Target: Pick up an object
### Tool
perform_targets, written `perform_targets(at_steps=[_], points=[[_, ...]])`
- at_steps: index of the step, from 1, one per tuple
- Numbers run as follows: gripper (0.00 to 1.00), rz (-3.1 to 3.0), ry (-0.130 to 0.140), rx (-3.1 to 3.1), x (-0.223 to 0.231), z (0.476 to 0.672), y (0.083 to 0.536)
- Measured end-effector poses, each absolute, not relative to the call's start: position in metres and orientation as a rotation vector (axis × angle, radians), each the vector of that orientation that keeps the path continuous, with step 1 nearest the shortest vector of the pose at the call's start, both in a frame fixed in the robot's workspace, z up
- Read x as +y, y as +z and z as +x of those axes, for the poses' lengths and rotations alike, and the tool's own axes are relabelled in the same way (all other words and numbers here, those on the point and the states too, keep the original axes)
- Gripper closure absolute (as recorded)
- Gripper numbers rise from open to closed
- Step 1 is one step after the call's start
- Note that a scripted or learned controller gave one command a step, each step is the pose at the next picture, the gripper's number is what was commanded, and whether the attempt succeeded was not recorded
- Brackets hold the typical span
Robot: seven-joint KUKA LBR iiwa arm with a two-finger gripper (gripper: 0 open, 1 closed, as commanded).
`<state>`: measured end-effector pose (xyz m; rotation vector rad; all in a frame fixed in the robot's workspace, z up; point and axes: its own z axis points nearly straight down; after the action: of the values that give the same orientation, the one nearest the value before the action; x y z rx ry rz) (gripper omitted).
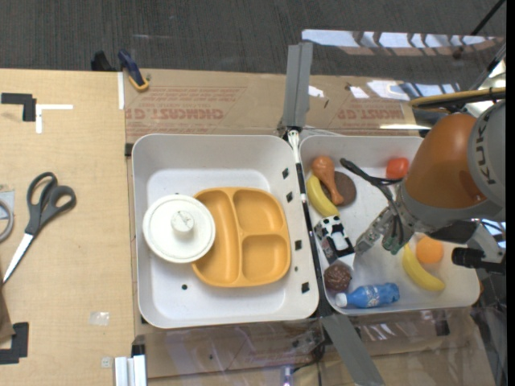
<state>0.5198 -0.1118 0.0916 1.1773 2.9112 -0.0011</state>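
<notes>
My gripper (pixel 381 240) hangs low over the middle of the right bin (pixel 463 296), under the orange wrist band. Its two fingers stand apart, with white bin floor between them and nothing held. Left of it lies a small black-and-white object (pixel 332 236). To its right sit an orange ball (pixel 430 251) and a yellow banana (pixel 421 271). Along the bin's front edge lie a blue bottle (pixel 371 296) and a brown chocolate ball (pixel 338 277). Further back lie another banana (pixel 321 196), a brown drumstick (pixel 323 167), a dark round disc (pixel 345 187) and a red-orange piece (pixel 397 167).
The left bin (pixel 153 296) holds a yellow divided plate (pixel 245 240) and a white round lidded bowl (pixel 179 227). Scissors (pixel 39 206) lie on the wooden bench at the far left. A grey divider post (pixel 297 87) stands between the bins at the back.
</notes>
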Motion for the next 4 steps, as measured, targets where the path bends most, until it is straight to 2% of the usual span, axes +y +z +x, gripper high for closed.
perform_targets(at_steps=[1,2,3,4], points=[[1.00,0.859,-0.001,3.018,-0.186,0.504,0.151],[1.00,1.081,0.000,2.947,-0.118,0.508,0.187],[1.00,1.049,0.000,2.960,-0.215,0.478,0.147],[1.00,1.396,0.001,2.811,-0.163,0.552,0.093]])
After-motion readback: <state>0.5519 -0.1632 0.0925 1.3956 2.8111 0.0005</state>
